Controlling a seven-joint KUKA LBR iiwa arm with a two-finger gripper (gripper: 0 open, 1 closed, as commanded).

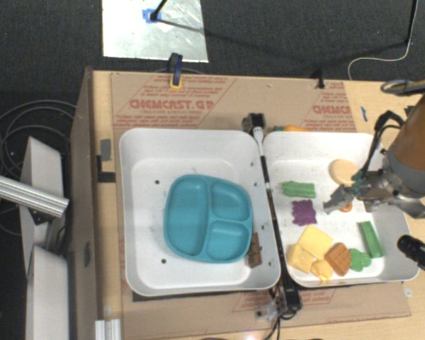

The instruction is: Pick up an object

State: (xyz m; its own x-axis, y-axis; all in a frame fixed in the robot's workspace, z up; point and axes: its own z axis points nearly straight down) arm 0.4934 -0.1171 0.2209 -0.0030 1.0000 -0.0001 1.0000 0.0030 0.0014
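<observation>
Hovering my gripper [342,202] over right bin [319,144], near orange bit [346,205]; grip state: can't tell. Purple piece [304,212] lying just left, bin middle. Judging it light, soft, floppy; pinching across its middle seems safest.

Arm [418,147] cropped at right edge

We can read red print on the cardboard sheet [219,98] that lies on the desk behind the two bins. On its left part it says "CHEMCAST GP" in capital letters. The same word starts again on the right part, "CHEMC", before it gets too blurred for us to read.
</observation>
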